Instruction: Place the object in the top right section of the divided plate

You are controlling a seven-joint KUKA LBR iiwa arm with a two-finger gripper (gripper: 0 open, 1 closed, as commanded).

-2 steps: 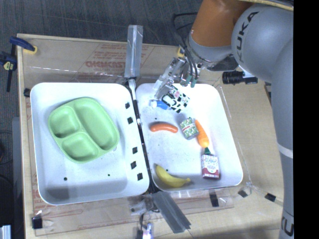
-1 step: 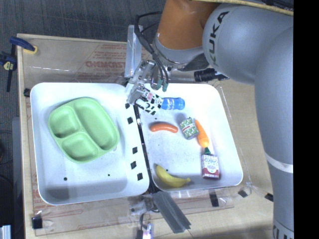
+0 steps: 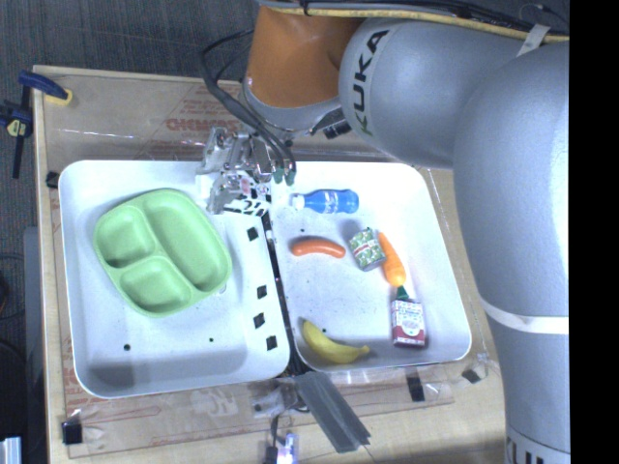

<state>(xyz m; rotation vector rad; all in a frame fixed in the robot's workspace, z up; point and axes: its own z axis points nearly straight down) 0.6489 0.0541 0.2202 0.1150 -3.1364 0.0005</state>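
Hovering beside the green plate (image 3: 162,249), claw (image 3: 235,184) state cannot be told; it should centre over the plate's top right section before any release.

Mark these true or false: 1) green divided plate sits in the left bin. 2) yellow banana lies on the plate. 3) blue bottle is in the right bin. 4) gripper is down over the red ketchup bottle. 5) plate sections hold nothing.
1. The green divided plastic plate sits in the left white bin: true.
2. The yellow banana lies on the plate: false; it lies in the right white bin, near its front edge.
3. The small blue bottle is in the right bin: true.
4. The gripper is over the red ketchup bottle: false; it is at the back, near the divide between the bins.
5. Plate sections hold nothing: true.
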